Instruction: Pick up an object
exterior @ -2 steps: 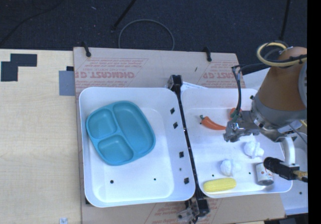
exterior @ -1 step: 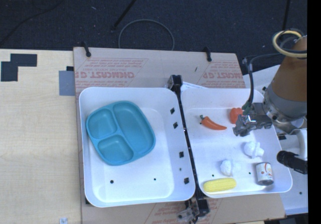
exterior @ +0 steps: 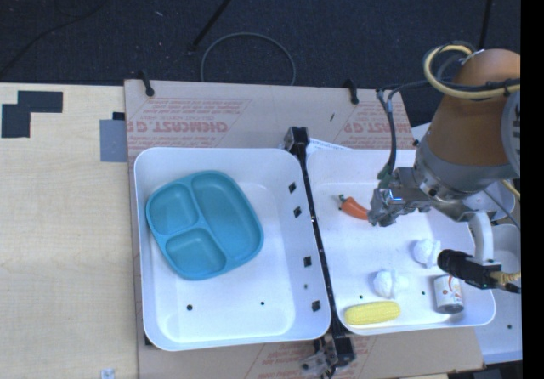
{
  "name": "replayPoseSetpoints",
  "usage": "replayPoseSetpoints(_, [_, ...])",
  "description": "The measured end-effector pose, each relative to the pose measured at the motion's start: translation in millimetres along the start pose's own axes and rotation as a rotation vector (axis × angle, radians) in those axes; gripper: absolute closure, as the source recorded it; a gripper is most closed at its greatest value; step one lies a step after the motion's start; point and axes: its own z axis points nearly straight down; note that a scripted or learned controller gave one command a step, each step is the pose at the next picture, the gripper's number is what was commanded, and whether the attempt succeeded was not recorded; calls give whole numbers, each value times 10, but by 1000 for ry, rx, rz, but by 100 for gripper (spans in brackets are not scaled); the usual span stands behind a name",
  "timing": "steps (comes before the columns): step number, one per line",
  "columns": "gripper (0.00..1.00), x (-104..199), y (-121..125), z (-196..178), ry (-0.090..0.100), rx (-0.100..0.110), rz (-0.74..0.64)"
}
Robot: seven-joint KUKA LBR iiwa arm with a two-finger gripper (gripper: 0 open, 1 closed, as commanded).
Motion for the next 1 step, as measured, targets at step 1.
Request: replayPoseSetpoints(1, [100, 500, 104, 174, -1, 4, 1])
